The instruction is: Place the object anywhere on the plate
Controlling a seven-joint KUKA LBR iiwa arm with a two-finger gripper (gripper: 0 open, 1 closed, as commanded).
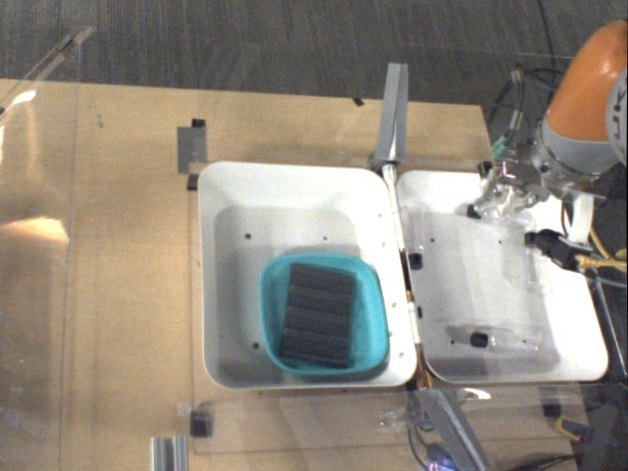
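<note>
Already on plate: dark ridged block (318, 314), lying flat across its middle.
Plate: teal plate (371, 292), in left bin (221, 263), toward its near edge.
Gripper: gripper (496, 199) over right bin's (579, 361) far edge; finger spread and any hold — cannot tell.

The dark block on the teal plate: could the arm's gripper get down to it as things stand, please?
Probably yes. The dark block lies flat on the teal plate in the left bin with nothing over it, and the gripper hangs above the right bin.
</note>
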